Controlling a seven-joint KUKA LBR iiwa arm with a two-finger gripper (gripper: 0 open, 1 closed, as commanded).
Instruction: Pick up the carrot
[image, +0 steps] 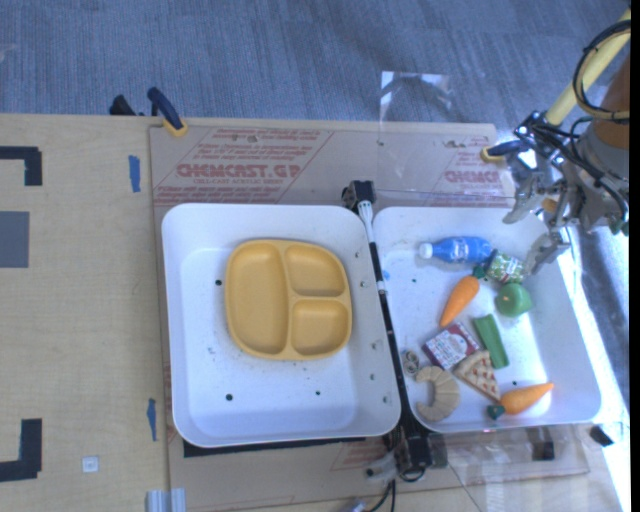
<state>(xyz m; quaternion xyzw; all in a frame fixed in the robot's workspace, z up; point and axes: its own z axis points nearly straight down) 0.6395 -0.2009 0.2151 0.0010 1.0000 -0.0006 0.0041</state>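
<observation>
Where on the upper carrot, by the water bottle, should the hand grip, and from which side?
Probably across the thick orange middle of the carrot, coming from above. It lies flat and tilted, its leafy end near the bottle, with bare bin floor along its left flank.

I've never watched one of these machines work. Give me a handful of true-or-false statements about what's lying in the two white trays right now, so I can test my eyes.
1. The yellow divided plate sits in the left bin. True.
2. The blue water bottle lies on the yellow plate. False: it lies in the right bin, near its far edge.
3. Two carrots are in the right bin, one carrot near the middle and another carrot at the near edge. True.
4. The gripper has a carrot in it. False: it hangs over the right bin's far right corner, apart from both carrots.
5. The green apple sits in the left bin. False: it is in the right bin.
</observation>
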